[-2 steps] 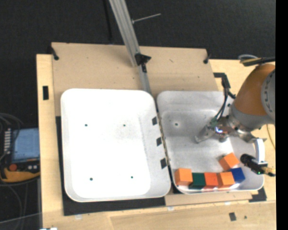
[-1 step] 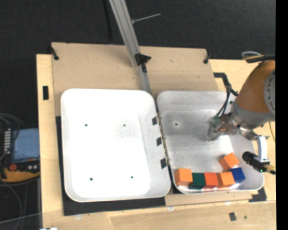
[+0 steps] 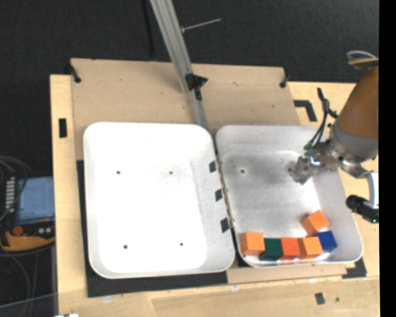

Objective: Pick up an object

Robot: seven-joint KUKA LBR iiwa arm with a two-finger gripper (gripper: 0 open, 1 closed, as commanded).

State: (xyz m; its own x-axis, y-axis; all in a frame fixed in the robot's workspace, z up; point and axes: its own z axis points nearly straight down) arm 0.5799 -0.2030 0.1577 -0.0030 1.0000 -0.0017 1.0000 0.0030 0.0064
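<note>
I am looking down through the overhead camera at the bench (image 3: 171, 88), which is carrying two white bins side by side. The left bin (image 3: 152, 197) is lying flat with a few small dark specks showing on its floor. The right bin (image 3: 264, 190) is holding the blocks, all of them gathering along its near wall and near right corner. An orange block (image 3: 253, 242) is sitting at the left end of that row, a green block (image 3: 272, 247) is touching it on the right, then a second orange block (image 3: 290, 246) and a third orange block (image 3: 311, 246) are following in line. A blue block (image 3: 327, 240) is sitting just beside the third one, and a tilted orange block (image 3: 315, 221) is resting just above the blue one, slightly apart from the row. The arm (image 3: 360, 117) is reaching in from the right, and the gripper (image 3: 302, 170) is hanging over the upper right part of the right bin, well apart from the blocks. The gripper is looking small and blurred from here, so I cannot tell how it is set, though nothing seems to be sitting in it. A slanted metal rail (image 3: 175, 38) is running from the top edge down toward the gap between the bins, and a blue box (image 3: 36, 199) with cables is lying off the bench at the left.
</note>
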